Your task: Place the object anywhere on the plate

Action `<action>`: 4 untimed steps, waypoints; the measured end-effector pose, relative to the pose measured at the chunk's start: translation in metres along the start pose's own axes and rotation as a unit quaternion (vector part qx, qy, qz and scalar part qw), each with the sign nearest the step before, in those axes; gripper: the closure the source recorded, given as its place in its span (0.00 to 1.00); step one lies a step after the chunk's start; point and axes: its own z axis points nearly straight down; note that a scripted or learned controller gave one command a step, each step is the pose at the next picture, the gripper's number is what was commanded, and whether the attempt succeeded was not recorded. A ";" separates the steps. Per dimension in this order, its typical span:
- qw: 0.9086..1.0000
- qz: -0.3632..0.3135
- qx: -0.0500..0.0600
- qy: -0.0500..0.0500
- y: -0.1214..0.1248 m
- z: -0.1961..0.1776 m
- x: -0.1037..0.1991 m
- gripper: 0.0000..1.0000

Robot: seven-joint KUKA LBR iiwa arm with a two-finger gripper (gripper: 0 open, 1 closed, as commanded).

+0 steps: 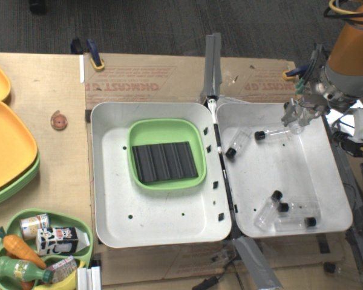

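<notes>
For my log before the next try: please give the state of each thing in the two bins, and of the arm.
Plate: upright in left bin, dark ridged slab lying flat on it.
Vials: clear with black caps, lying on their sides, scattered in right bin.
Gripper: over right bin's far corner, by a vial.

The two bins (109,222) look like smooth, matt white plastic. The green plate (167,130) is glossy plastic, bearing a ribbed, dull dark slab (166,162). Clear, shiny tubes (272,135) carry black caps.
</notes>
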 end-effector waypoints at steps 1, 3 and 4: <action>1.000 0.000 0.000 0.000 0.000 0.000 0.000 0.00; 0.973 0.231 0.000 0.000 -0.010 0.013 0.105 0.00; 0.951 0.308 0.000 0.000 -0.042 -0.034 0.133 0.00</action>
